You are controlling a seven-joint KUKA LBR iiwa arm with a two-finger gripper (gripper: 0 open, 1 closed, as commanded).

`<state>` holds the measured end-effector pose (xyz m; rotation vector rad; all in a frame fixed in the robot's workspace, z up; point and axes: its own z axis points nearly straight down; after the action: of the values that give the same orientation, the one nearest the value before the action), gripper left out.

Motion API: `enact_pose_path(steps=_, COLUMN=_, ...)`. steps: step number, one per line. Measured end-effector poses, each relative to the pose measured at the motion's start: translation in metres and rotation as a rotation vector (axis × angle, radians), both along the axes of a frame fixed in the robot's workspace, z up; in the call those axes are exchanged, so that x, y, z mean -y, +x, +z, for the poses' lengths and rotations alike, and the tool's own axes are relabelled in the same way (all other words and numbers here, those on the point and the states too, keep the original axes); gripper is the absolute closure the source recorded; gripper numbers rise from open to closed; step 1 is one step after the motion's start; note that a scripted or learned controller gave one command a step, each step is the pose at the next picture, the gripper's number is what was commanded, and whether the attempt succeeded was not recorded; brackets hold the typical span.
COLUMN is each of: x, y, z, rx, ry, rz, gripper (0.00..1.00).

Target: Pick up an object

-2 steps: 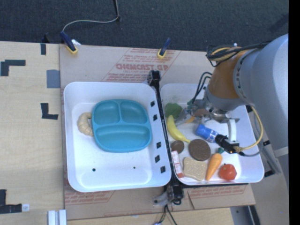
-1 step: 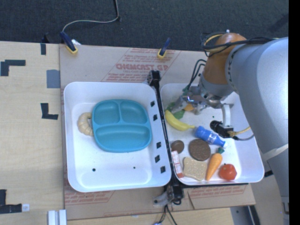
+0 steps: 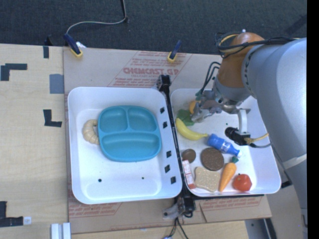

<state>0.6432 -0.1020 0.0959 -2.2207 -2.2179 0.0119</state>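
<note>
Bread roll (image 3: 90, 131) lies in the left bin (image 3: 82, 183), touching the left edge of a blue divided plate (image 3: 129, 133). In the right bin (image 3: 264, 171), from left: green item (image 3: 183, 116), banana (image 3: 189, 131), brown disc (image 3: 212, 159), toast (image 3: 207, 179), blue bottle (image 3: 222, 144), carrot (image 3: 227, 176), tomato (image 3: 242, 182). The jaws (image 3: 201, 111) sit low at the bin's far left, just above the banana; their opening cannot be determined.

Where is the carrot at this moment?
The carrot lies in the right bin near its front edge, between the slice of bread and the tomato.
</note>
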Motion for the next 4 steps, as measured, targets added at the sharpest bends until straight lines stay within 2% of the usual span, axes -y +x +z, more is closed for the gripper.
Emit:
enact_pose_path(steps=1, x=0.0, y=0.001, z=0.0, rx=0.003, ry=-0.001, rz=0.0, gripper=0.0)
enact_pose_path(steps=2, x=0.0, y=0.0, z=0.01, rx=0.001, ry=0.0, rz=0.0, gripper=1.0)
enact_pose_path(steps=3, x=0.0, y=0.0, z=0.01, rx=0.002, ry=-0.001, rz=0.0, gripper=0.0)
enact_pose_path(steps=4, x=-0.007, y=0.025, z=-0.011, rx=0.01, ry=0.002, rz=0.001, gripper=0.0)
